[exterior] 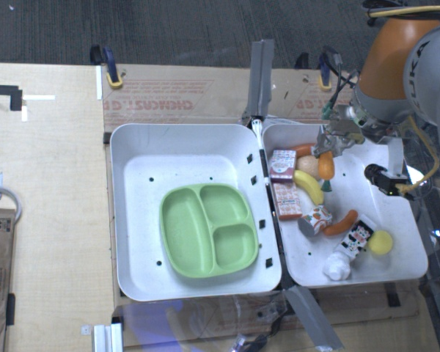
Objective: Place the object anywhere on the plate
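Jaws (324, 151) touching orange object (326, 166); opening unclear.

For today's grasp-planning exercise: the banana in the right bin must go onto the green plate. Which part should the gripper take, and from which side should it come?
Grip the banana across its middle, coming straight down from above. It lies flat and curved, its length running from upper left to lower right, so the fingers should probably close across its narrow width. An orange item and a red box crowd it, so side approaches look blocked.

green plate (209, 229) lies open to reach; right bin (396, 266) seems crowded with toy food.
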Action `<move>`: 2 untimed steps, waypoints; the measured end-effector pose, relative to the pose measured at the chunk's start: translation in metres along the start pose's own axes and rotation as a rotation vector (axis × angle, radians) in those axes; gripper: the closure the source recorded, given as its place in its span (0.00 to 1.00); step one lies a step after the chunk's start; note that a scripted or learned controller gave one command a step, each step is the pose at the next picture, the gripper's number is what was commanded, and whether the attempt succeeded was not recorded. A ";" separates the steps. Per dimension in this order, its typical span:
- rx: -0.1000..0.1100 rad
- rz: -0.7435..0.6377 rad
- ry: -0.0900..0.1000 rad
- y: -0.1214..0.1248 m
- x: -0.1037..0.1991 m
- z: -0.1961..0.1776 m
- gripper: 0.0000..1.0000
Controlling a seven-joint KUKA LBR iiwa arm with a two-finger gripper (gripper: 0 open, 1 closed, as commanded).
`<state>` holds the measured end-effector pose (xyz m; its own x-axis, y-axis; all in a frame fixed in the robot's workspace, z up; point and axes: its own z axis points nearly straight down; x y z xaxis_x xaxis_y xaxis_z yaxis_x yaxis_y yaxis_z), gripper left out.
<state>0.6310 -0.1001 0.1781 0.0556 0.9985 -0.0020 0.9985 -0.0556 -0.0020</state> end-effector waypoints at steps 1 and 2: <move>0.001 0.090 0.001 -0.023 0.089 -0.013 1.00; 0.002 0.057 0.001 -0.076 0.162 -0.013 1.00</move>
<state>0.5645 0.0659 0.1908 0.1126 0.9936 -0.0016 0.9936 -0.1126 -0.0041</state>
